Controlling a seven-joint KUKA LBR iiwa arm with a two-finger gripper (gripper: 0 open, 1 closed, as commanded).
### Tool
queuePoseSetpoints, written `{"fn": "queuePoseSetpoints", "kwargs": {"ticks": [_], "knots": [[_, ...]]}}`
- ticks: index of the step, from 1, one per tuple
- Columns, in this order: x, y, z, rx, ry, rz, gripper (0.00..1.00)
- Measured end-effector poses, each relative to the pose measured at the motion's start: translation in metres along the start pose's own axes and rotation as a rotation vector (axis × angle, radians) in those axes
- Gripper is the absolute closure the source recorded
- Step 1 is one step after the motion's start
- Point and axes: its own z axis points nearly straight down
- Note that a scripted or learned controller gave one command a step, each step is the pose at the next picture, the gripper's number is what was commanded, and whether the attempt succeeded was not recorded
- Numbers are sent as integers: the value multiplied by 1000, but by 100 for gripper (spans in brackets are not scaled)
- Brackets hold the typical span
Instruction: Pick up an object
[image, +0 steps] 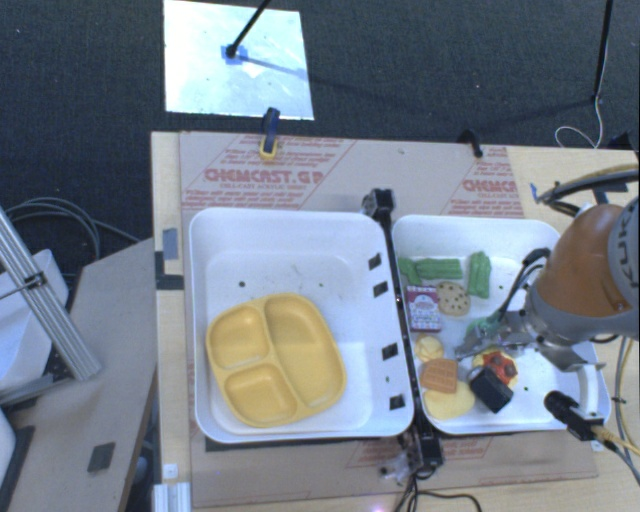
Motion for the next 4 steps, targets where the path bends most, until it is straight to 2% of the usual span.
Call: {"fn": "queuePoseSetpoints", "kwargs": {"ticks": [1,2,3,4], "knots": [[-2,4,-15,-8,-3,0,100],[74,-21,-108,-10,0,-9,100],[69,-21,-104,-7,-2,-1,0],[48,64,-2,-11,-1,-5,0]]}}
